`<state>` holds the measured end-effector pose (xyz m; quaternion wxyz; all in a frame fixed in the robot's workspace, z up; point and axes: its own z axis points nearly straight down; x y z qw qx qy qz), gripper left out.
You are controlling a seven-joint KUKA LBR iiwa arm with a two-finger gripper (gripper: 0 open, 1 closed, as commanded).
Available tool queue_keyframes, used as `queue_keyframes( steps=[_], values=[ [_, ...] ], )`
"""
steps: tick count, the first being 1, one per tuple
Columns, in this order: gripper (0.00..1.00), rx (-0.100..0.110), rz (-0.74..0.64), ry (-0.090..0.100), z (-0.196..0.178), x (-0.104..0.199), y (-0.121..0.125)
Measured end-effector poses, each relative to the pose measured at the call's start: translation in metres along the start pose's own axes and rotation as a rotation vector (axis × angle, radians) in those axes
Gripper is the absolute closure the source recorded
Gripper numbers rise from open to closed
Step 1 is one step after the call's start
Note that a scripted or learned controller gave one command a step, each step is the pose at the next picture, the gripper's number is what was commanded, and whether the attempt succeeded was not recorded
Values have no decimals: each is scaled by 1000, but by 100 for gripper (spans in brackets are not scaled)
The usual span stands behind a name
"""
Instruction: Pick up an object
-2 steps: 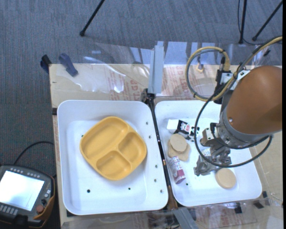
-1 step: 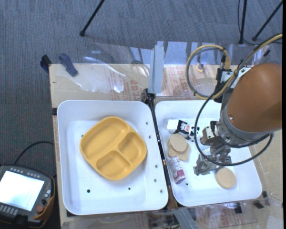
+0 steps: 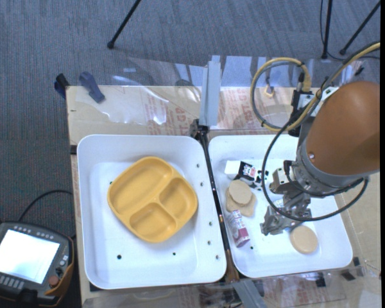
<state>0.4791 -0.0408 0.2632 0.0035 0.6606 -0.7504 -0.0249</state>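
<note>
My gripper [image 3: 273,226] hangs low in the right bin [image 3: 333,256], its dark fingers pointing down at the bin floor. Nothing shows between them. Just right of it lies a round tan disc [image 3: 304,239]. To its left lie a small red and white tube [image 3: 238,228] and two tan cookie-like pieces [image 3: 240,196] stacked against each other. A white and black packet [image 3: 242,169] lies at the back of the right bin. The arm's orange band [image 3: 346,130] covers the bin's right side.
The left bin [image 3: 96,262] holds a yellow divided plate [image 3: 153,198]. A metal divider post [image 3: 210,101] stands behind the bins. Cables [image 3: 276,108] loop around the wrist. A teach pendant [image 3: 27,259] lies on the floor at the lower left.
</note>
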Motion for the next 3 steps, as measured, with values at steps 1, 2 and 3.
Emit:
queue_keyframes(
  steps=[1, 2, 3],
  values=[
    [100, 23, -618, 33, 54, -53, 9],
    [100, 17, -616, 27, 48, -57, 10],
    [100, 10, -615, 20, 42, -61, 10]
  ],
)
